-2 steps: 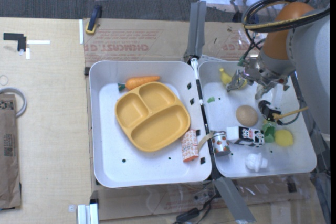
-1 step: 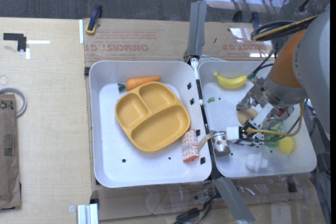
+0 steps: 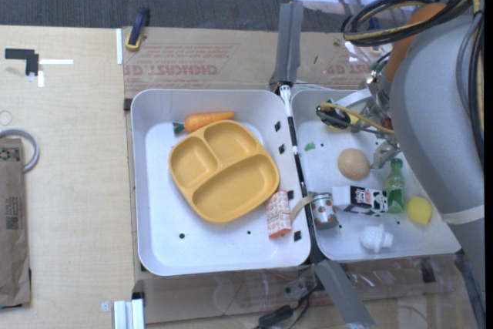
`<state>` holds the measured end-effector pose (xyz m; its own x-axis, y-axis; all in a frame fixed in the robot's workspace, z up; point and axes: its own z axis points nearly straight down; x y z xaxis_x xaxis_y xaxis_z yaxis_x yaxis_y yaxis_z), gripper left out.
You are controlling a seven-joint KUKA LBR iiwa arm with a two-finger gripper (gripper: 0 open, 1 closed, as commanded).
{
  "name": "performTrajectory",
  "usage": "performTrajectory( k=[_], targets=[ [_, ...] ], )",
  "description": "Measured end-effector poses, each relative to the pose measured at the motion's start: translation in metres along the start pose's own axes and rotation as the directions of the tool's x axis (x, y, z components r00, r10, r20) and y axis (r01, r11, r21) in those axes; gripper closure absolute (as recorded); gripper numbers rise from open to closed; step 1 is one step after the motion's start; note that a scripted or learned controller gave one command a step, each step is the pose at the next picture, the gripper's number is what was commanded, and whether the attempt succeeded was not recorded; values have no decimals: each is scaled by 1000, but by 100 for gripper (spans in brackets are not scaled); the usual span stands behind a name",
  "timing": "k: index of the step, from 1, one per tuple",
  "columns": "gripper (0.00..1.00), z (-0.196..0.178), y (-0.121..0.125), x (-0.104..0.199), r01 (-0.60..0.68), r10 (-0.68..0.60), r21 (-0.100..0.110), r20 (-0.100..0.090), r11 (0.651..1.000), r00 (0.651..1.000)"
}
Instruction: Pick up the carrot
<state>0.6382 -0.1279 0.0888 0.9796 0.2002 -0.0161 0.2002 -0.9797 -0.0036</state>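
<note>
Orange carrot (image 3: pixel 208 120) lengthwise left-right beside yellow plate (image 3: pixel 223 171), green top leftward; claw state indiscernible.

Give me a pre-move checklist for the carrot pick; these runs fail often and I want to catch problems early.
1. Carrot located: ok. It lies in the left bin, near the far wall.
2. Carrot free on top: ok. Nothing covers it.
3. Room beside it: not ok. It lies right against the far edge of the yellow plate, so a finger on that side could catch the plate.
4. Arm position: not ok. It is over the right bin, not above the carrot.
5. Hand state: cannot tell. The arm's body covers it.
6. Path across: ok, probably. The divider between the bins looks low.
</note>
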Motion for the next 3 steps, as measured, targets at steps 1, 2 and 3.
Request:
performTrajectory(
  k=[1,2,3],
  targets=[
    [0,1,21,4,67,-67,3,7,998,998],
    [0,-4,83,-28,10,-10,6,-18,1000,1000],
    [0,-2,67,-54,80,-80,-3,-13,997,997]
  ],
)
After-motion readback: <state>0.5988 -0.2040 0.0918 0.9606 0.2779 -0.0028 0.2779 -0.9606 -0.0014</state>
